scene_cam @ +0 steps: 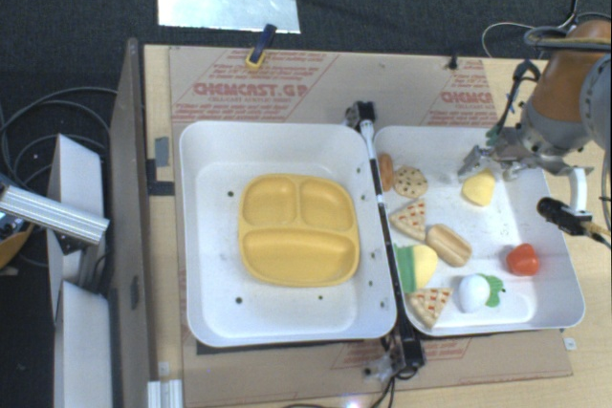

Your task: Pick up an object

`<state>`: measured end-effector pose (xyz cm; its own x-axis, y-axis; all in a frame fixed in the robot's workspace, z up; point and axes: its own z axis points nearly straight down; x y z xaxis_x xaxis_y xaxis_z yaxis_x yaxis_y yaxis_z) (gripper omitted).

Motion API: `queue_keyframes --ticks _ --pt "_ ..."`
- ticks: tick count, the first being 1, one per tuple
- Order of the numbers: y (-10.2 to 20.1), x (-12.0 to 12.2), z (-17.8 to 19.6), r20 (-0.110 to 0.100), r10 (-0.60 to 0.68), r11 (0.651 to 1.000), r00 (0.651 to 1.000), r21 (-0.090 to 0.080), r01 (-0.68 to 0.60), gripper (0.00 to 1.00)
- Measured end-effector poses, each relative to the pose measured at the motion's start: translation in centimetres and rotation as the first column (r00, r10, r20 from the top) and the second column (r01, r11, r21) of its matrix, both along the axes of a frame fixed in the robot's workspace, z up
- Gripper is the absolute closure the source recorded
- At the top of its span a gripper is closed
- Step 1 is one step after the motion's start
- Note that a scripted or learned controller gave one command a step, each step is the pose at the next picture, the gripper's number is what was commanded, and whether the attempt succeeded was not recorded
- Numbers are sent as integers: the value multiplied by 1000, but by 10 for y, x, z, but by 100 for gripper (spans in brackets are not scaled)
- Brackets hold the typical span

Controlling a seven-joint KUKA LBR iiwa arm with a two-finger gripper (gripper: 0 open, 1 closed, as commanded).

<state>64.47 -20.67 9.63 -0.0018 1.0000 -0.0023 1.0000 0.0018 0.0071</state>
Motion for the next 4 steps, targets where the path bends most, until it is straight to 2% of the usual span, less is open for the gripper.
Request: queue_keyframes --ticks 1,2,3,4 --pt "36 -12 -6 -8 3 1000 1000 3 -3 0" --pt "-2 -15 5 -3 -3 1000 1000 0 3 0" --pt "86 -49 -13 -10 7 1000 1000 7 -7 0" --pt "122 16 29 4 8 1000 1000 2 -8 0"
